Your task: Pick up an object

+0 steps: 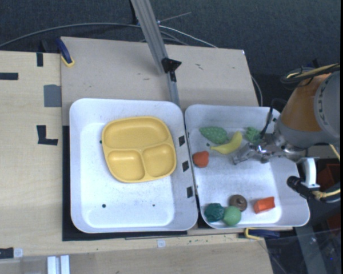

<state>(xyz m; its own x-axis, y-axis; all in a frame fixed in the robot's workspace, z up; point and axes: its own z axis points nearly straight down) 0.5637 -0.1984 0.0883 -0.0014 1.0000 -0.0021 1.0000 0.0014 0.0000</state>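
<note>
In the right bin lie a yellow banana, a green leafy piece, a small green piece, a red tomato, a brown round object, an orange-red block, a light green ball and a dark green object. My gripper reaches in from the right, low over the bin floor just right of and below the banana. Nothing shows between its fingers.
The left bin holds a yellow divided plate. A grey pole slants over the bench behind the bins. My arm's orange band stands at the right bin's right edge.
</note>
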